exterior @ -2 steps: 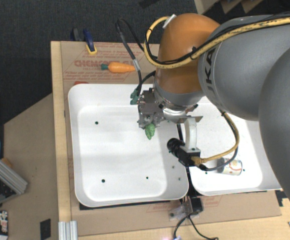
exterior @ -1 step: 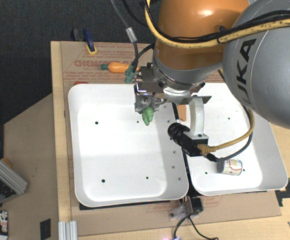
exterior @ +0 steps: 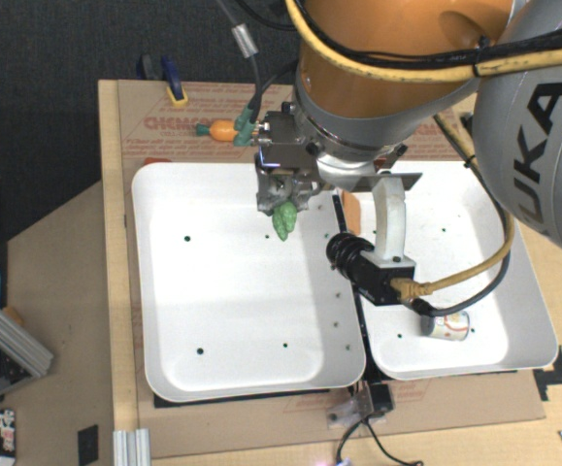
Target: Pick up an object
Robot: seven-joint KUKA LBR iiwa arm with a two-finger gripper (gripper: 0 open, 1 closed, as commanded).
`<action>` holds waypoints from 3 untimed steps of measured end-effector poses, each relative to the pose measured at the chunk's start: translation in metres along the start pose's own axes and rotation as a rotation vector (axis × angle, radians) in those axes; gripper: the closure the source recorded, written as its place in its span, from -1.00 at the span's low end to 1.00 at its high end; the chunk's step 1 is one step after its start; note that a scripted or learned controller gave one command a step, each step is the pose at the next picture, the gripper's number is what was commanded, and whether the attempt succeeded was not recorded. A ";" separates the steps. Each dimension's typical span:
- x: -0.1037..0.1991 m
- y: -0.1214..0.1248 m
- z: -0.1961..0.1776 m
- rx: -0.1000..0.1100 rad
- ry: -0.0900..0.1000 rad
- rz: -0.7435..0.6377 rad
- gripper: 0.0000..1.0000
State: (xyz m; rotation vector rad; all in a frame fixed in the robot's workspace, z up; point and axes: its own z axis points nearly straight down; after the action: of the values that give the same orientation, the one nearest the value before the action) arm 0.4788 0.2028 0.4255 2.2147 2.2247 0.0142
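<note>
End effector: I see my end effector closed on the green object, which hangs from its fingertips above the left bin.
Risk: the hold looks shallow, only at the top, so I judge it could slip out.
Elsewhere: a small cylinder lies in the right bin.

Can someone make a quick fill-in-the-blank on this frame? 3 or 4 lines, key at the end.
1. The gripper hangs over the ____ bin as the camera view shows it.
2. The small object at the gripper's tip is ____ in colour.
3. The small white cylinder lies in the ____ bin of the view.
4. The band above the arm's wrist is ____.

Missing words: left; green; right; orange
</note>
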 end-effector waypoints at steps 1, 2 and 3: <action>0.023 0.001 -0.046 0.002 -0.001 0.002 1.00; 0.020 0.011 0.155 0.026 -0.013 0.007 1.00; 0.022 0.001 -0.035 -0.010 0.005 0.002 1.00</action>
State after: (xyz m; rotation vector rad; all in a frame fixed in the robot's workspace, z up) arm 0.4799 0.2245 0.4609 2.2148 2.2197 0.0310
